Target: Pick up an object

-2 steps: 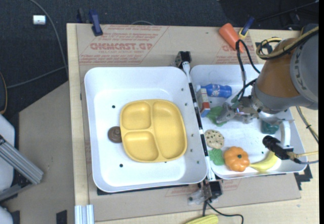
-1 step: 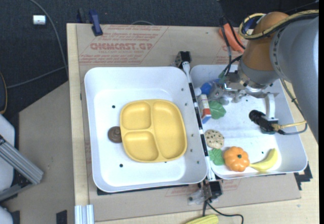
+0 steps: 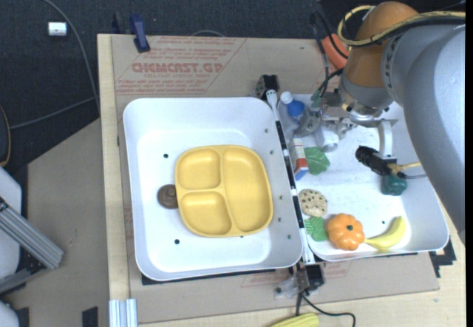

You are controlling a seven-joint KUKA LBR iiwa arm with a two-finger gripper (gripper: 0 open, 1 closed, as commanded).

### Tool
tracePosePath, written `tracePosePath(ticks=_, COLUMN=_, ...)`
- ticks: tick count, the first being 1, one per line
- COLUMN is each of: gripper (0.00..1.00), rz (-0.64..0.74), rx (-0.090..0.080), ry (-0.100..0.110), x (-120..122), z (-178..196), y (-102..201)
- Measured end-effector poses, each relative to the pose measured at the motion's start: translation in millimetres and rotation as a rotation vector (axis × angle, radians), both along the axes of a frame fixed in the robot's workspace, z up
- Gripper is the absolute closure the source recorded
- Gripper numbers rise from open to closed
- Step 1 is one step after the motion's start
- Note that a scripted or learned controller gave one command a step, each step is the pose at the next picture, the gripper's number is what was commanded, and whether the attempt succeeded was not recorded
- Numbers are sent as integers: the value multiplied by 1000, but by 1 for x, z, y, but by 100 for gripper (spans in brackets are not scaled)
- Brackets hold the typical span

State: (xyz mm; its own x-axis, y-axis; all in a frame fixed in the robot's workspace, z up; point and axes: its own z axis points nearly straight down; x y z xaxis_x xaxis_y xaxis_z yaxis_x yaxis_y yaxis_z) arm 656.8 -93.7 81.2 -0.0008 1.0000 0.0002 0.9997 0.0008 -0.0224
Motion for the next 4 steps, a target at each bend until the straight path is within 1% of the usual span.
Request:
tracePosePath(ticks=1, gripper=0, rz=-3, rx=-2, ry=-21, x=-98, z=3, y=-75)
tracePosePath(ticks=2, gripper=0, rz=0, rx=1, ry=-21, x=-131, z=3, y=-29)
tracePosePath(ticks=3, gripper=0, rz=0, rx=0, ry=-23, x=-96, z=3, y=1)
tracePosePath(ticks=4, gripper=0, rz=3, rx=6, ry=11, x=3, z=0, y=-38)
